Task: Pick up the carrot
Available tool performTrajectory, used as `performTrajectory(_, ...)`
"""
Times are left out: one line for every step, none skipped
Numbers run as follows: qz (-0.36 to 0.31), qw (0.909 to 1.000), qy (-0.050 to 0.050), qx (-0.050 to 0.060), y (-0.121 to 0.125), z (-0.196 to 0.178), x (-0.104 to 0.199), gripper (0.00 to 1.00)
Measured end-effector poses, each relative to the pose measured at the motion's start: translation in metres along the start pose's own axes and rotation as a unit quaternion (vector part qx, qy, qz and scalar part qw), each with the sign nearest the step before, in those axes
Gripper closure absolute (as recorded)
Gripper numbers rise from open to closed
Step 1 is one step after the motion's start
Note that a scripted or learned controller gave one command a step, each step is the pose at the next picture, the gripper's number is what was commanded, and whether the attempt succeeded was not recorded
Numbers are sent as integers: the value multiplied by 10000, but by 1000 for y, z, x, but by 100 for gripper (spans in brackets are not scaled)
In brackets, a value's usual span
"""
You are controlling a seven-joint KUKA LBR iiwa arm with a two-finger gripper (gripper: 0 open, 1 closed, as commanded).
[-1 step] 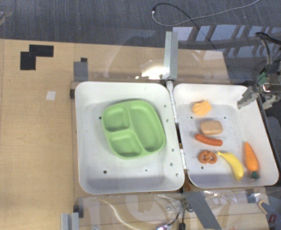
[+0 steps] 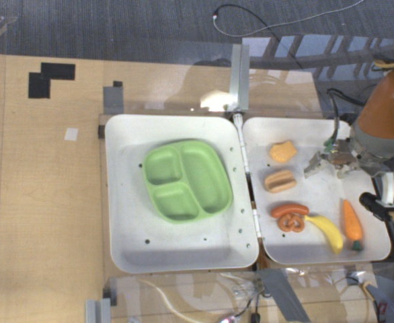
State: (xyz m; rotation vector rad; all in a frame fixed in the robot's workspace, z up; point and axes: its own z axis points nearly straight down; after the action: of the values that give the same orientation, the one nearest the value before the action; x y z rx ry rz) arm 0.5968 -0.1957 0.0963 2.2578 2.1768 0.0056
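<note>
Carrot [image 2: 351, 223] lying in the right bin [image 2: 318, 130], near its front right corner, tip toward the back, green stub toward the front. Just left of it, a banana [image 2: 326, 231], close but apparently not touching. Further left, a pretzel [image 2: 291, 222] overlapped by a red sausage [image 2: 290, 210]; behind those a hot dog [image 2: 280, 180] and a yellow-orange nugget [image 2: 282, 152].

Pincer [image 2: 329, 165] hanging over the bin's back right part, fingers spread apart, nothing between them. Well behind the carrot, so not yet lined up for a grasp. Arm [image 2: 385, 113] reaching in from the right, presumably kept high to pass above the toys.

Left bin [image 2: 116, 194] holding a green divided plate [image 2: 186, 180], apart from the task.

Judged from this: approach stage, grasp not begun. Next move likely a shift toward the front right corner, then a descent with fingers astride the carrot's width. Risks: nudging the banana, or clipping the bin wall close by.
</note>
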Motion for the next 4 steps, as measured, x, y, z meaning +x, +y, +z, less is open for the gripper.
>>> performTrajectory(-593,9982,1,-5,24,-58,29,0)
performTrajectory(-418,9991,0,0,31,-79,25,0)
performTrajectory(-1089,9941,1,7,-16,-58,-10,0)
performTrajectory(-810,9967,1,8,-87,-60,-13,0)
